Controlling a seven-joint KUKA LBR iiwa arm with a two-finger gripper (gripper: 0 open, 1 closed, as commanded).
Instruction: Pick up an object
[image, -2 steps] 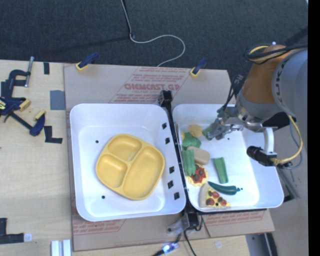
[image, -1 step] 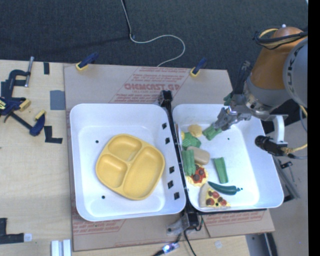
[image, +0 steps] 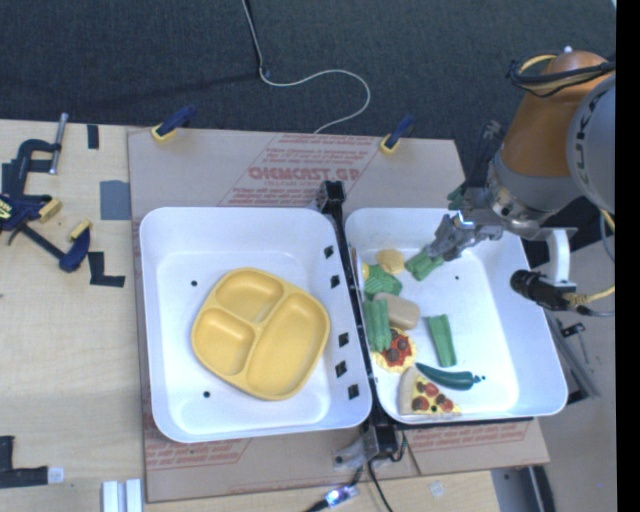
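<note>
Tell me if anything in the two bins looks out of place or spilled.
Nothing looks spilled or damaged. The yellow divided plate lies flat in the left bin. The toy food, including the pizza slice, is bunched along the right bin's left side, all inside the rim.

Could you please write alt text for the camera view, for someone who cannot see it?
The pincer hangs in the right bin by a green toy, above a heap of toy food. The left bin holds a yellow tray.
</note>
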